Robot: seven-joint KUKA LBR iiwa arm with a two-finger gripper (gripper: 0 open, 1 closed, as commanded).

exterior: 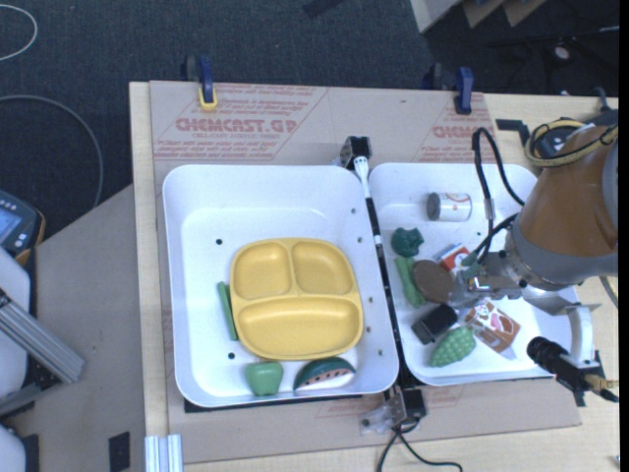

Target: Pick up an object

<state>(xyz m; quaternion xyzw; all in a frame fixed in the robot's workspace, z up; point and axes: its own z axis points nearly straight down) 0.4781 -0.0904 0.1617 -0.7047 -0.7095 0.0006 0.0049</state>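
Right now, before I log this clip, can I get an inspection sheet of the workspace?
Surface: cardboard-covered bench bearing a left bin and a right bin.
Job's things: right bin holds a white can, dark green toy, brown disc, black block, green cone, red-and-white packet.
Clutter: left bin holds a yellow divided plate, watermelon slice, green cup.
Grippers: gripper low over the right bin; jaws' state unclear.
Cables: black cable across the right bin.
Surroundings: blue clamps on the far edge, dark carpet.
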